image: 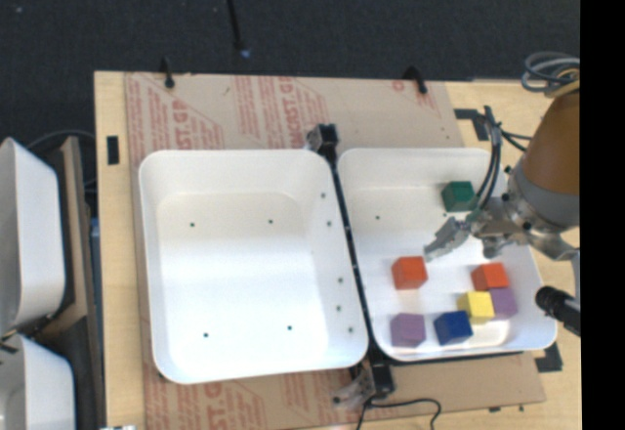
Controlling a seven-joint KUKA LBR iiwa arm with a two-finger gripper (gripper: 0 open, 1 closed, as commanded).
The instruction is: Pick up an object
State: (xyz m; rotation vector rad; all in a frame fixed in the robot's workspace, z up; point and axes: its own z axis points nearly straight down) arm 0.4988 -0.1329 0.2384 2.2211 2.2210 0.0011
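The right bin (391, 198) holds several small blocks: a green one (457, 194) at the back, an orange one (409, 272) in the middle, and another orange one (490, 276) to the right. A yellow block (479, 304), a purple block (504, 301), a blue block (452, 325) and a second purple block (408, 328) lie along the front. My gripper (469, 242) hangs over the bin between the green block and the orange blocks. It is open, its fingers spread apart with nothing between them.
The left bin (244, 252) sits beside the right one, a black clip (323, 137) at the divider's far end. Both rest on a cardboard sheet (254, 110). White containers (29, 223) stand off the bench's left edge.
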